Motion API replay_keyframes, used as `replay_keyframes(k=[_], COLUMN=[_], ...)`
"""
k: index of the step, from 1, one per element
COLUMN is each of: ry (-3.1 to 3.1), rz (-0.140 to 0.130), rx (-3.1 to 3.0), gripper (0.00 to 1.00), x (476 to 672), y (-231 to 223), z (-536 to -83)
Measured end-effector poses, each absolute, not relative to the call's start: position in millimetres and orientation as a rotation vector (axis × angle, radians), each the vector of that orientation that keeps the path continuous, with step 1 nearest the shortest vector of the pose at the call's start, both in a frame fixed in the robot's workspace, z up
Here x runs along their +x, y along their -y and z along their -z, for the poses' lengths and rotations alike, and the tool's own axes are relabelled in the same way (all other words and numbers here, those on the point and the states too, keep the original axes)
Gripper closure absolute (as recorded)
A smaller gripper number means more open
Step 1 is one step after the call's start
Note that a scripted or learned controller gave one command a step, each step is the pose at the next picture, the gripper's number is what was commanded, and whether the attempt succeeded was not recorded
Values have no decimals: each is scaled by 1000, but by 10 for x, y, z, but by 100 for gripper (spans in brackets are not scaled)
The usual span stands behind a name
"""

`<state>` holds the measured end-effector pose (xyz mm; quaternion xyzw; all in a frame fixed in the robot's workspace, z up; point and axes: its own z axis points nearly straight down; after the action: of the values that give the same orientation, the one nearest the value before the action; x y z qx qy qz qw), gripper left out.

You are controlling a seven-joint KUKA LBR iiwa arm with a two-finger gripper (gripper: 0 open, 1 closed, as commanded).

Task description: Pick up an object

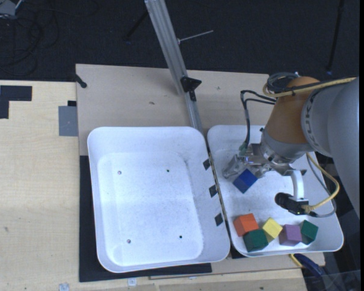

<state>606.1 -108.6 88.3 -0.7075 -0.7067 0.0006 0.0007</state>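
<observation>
Wooden counter [42, 180], no readable writing, right bin [324, 235] with orange cube [245, 223], yellow cube [272, 228], pincer [245, 173] clamped on blue cube [245, 181].

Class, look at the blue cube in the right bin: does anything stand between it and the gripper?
No. The blue cube lies directly under the gripper, apart from the other cubes, which cluster at the right white bin's near edge. Whether the cube is actually held cannot be told.

Even, moderate overhead lighting; soft shadow beneath the gripper [246, 170]; background beyond it dark; slight overall softness, no glare.
</observation>
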Motion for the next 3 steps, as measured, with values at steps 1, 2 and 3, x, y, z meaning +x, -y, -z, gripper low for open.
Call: replay_keyframes(k=[1, 2, 3], ry=[2221, 2216, 2234], rz=[0, -1, 13], rx=[-2222, -2225, -2215], gripper=[0, 100, 100], x=[5846, 5846, 6546], y=[1137, 1148, 305], z=[-918, -1014, -1954])
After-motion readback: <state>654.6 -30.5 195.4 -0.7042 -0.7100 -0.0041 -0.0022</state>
